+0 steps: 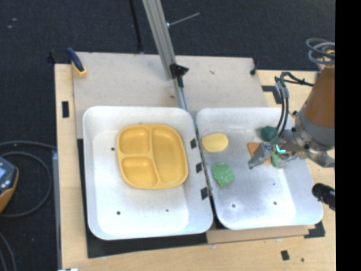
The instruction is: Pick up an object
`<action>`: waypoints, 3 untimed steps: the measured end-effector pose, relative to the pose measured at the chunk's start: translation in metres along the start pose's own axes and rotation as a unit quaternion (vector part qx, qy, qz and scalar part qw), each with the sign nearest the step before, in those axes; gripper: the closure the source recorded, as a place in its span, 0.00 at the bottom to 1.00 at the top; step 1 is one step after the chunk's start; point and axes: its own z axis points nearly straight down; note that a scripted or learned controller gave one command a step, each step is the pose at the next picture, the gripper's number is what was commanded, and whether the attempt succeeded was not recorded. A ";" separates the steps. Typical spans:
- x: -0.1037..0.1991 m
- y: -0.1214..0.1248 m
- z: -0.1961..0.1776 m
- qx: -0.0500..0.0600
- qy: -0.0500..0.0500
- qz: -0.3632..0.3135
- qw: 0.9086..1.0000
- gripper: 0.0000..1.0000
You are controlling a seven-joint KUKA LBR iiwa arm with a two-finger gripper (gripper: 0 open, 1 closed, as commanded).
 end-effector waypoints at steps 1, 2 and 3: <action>0.000 0.000 0.000 -0.001 0.000 0.000 1.000 0.00; 0.003 -0.004 0.062 0.002 0.000 0.001 1.000 0.00; 0.010 0.002 0.111 0.002 0.000 0.001 1.000 0.00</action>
